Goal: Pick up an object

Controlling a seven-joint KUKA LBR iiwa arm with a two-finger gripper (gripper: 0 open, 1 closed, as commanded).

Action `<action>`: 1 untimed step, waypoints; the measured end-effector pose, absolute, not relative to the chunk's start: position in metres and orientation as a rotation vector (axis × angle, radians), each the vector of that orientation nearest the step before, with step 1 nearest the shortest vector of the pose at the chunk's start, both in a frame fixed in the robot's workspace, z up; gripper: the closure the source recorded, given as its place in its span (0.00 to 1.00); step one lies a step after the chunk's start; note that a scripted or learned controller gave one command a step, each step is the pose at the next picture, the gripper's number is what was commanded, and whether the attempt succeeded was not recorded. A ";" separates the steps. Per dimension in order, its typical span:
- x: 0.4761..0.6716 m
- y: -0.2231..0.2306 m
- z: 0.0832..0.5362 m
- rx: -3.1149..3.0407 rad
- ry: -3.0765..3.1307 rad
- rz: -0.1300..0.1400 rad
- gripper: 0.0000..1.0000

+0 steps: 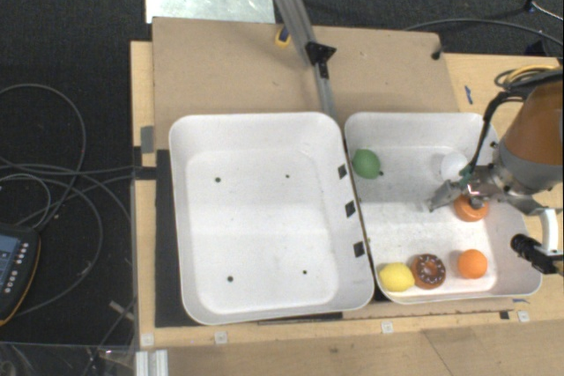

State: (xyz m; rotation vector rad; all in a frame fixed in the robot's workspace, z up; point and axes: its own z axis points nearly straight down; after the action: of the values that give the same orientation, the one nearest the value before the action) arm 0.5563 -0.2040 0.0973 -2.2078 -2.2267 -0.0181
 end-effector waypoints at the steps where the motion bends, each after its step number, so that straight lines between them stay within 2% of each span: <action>1: 0.561 -0.201 0.096 -2.212 -2.233 -0.014 0.00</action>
State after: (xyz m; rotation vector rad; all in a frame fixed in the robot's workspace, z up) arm 0.5609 -0.2007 0.0961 -2.2124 -2.2325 -0.0136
